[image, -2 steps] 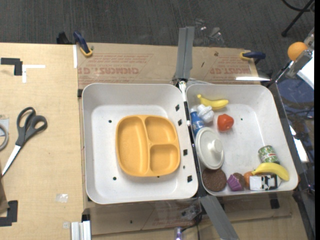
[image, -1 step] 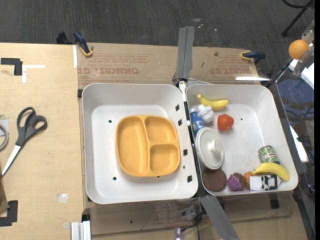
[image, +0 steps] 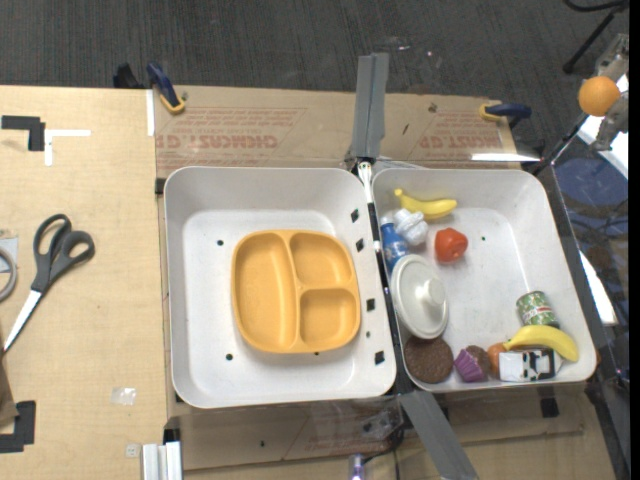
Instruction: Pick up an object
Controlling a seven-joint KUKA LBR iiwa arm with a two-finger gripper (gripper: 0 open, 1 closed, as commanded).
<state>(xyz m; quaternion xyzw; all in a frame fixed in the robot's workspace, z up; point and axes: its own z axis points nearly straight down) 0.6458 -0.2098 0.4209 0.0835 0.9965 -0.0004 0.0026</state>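
Orange 3-compartment tray (image: 296, 291) in 1 white bin (image: 180, 268); banana (image: 425, 206), red tomato (image: 451, 244), white lid (image: 420, 296) in the neighbouring bin (image: 500, 258)

floor (image: 250, 18): dark grey carpet | bench (image: 80, 348): pale wood | cardboard sheet (image: 260, 138): brown, under the bins | light: even

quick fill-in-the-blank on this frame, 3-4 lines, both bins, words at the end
1. The orange divided plate lies in the ____ bin.
2. The red tomato-like ball sits in the right bin, just below the small ____ banana.
3. On the bench, left of both bins, lies a pair of ____.
4. The white lid lies just above a round ____ disc.

Missing words: left; yellow; scissors; brown
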